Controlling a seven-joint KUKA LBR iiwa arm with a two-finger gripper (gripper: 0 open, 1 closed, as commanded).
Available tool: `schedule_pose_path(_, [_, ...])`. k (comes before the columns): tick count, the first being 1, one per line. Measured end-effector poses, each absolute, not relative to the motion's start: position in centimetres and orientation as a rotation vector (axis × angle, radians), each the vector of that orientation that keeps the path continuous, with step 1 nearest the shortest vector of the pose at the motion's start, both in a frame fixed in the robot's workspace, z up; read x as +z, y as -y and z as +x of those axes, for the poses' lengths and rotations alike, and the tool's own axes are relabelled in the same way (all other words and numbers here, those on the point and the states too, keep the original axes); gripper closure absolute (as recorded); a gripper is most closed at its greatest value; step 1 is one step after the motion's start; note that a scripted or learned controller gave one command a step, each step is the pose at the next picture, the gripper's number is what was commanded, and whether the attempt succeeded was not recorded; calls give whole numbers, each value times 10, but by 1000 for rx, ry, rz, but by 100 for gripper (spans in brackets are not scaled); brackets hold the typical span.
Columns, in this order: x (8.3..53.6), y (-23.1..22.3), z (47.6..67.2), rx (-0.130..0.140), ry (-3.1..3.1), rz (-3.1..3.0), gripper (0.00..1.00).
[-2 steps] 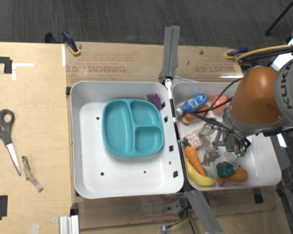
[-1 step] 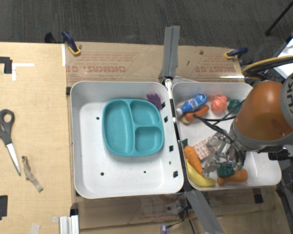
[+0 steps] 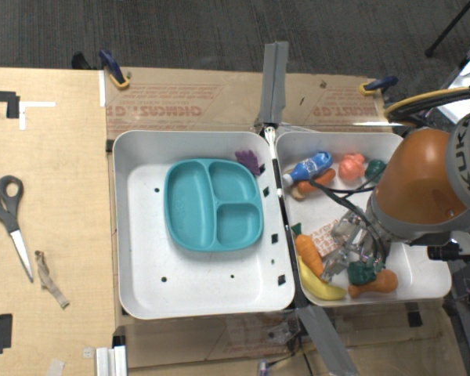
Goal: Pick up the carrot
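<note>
I am hovering my gripper, whose opening I cannot tell from here, low in the right bin, aiming to settle squarely over the carrot lying just left of it, touching the banana, without nudging either.

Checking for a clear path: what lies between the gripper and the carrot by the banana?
In the camera view, nothing: the gripper hangs right beside the carrot, with a little white bin floor between them. The banana lies below both.

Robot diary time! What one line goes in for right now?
claw: low in right bin | carrot: beside it, by banana | grip: unclear | tray: left bin
</note>
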State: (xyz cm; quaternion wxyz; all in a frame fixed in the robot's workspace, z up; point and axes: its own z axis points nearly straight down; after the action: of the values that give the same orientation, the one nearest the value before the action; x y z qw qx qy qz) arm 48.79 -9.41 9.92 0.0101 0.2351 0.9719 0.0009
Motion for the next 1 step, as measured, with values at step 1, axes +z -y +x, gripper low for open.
schedule_pose_path(1, [98, 93, 504, 4, -2989, 923, 0])
